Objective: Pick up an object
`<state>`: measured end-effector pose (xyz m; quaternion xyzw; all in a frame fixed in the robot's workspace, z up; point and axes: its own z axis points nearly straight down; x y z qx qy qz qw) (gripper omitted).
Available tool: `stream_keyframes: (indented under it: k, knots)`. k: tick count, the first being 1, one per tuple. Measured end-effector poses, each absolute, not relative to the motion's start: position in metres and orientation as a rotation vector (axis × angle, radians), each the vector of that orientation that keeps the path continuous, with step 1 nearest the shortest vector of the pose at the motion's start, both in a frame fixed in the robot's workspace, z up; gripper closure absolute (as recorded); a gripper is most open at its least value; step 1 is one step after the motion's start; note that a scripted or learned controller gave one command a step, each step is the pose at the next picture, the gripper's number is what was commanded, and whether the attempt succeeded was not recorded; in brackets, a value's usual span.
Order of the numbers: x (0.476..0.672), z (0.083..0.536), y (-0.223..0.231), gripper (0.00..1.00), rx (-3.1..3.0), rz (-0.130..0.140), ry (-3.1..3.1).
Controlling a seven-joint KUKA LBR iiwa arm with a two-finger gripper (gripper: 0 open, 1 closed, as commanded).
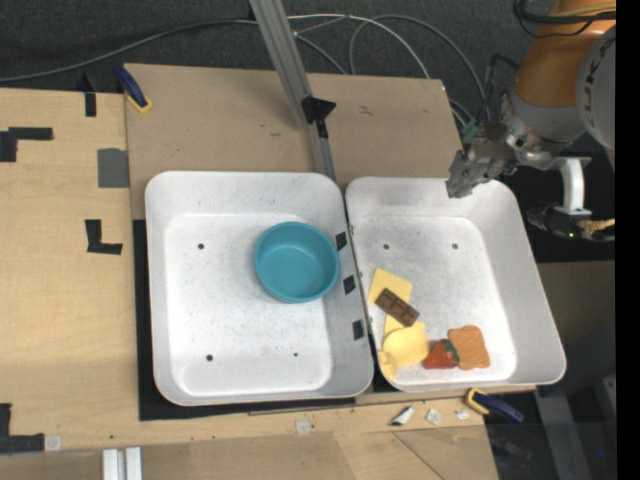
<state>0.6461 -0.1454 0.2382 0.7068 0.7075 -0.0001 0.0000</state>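
My gripper [466, 179] hangs over the far right corner of the right bin [500, 218], well away from the objects. Its fingertips look close together with nothing between them. Near the front of that bin lie a yellow block [389, 290] with a small brown piece [401, 311] on it, a pale yellow rounded object [403, 348], a red object [440, 355] and an orange piece [470, 347]. A blue bowl [295, 260] stands upright in the left bin [200, 308].
A slanted grey metal pole [290, 63] rises behind the bins. Cables [400, 38] trail across the dark area at the back. Blue clamps [133, 88] sit at the board's far left corner and by the front edge [488, 403].
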Motion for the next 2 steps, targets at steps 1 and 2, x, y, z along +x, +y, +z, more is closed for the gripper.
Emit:
stream_keyframes:
  k: [1, 2]
  knots:
    - [0.636, 0.226, -0.09, 1.0, 2.217, -0.002, 2.23]
    - [0.627, 0.233, -0.044, 1.0, 2.217, 0.0, 2.23]
